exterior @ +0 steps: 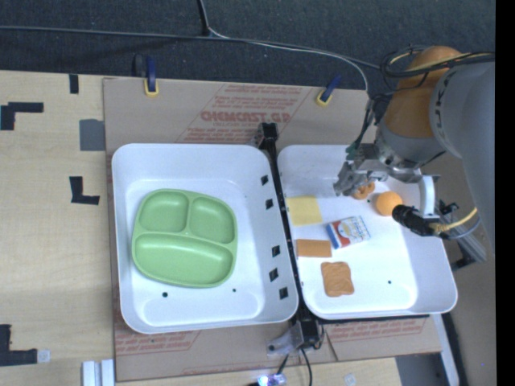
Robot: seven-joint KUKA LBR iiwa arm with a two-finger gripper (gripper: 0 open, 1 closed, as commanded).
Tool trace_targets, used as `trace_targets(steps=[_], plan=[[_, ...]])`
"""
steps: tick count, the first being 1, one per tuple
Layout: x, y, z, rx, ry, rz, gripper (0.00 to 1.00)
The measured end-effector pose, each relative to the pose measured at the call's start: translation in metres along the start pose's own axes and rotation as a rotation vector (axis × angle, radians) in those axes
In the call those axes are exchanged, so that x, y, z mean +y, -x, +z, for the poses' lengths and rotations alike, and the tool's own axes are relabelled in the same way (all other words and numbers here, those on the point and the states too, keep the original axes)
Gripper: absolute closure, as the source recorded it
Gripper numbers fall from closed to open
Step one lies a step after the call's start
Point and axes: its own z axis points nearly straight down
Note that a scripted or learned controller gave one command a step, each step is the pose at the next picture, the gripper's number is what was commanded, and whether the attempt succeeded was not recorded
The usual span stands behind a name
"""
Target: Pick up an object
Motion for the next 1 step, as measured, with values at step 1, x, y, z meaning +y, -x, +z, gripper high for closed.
trace_targets(steps=[1], plan=[[0.0000, 0.0077, -0.0466, 0.000, 0.001, 0.000, 1.00]])
